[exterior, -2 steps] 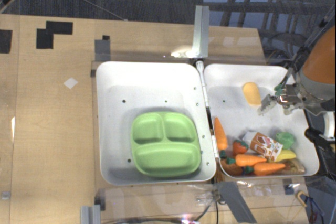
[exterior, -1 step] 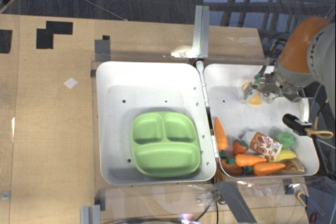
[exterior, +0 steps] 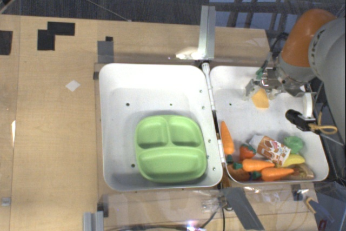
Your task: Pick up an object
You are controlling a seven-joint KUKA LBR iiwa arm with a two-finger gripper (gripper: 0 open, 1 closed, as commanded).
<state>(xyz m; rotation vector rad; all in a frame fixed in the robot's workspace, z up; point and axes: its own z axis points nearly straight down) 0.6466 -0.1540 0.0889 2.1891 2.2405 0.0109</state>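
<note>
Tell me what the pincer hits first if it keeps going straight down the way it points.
Most likely the yellow piece, which sits right beneath the pincer in the right bin. From this slanted view I cannot tell how much gap is between them, or whether they already touch.

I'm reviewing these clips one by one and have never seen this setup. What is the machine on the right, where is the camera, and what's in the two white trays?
One camera looks down at a slant on a bench. The grey machine with the orange band is a robot arm reaching in from the right; its gripper hangs over the right bin. A small yellow piece sits right below the gripper; whether it is gripped I cannot tell. The left bin holds a green divided plate. Toy food lies heaped in the right bin's near corner: carrots, a small printed box, something green.
</note>
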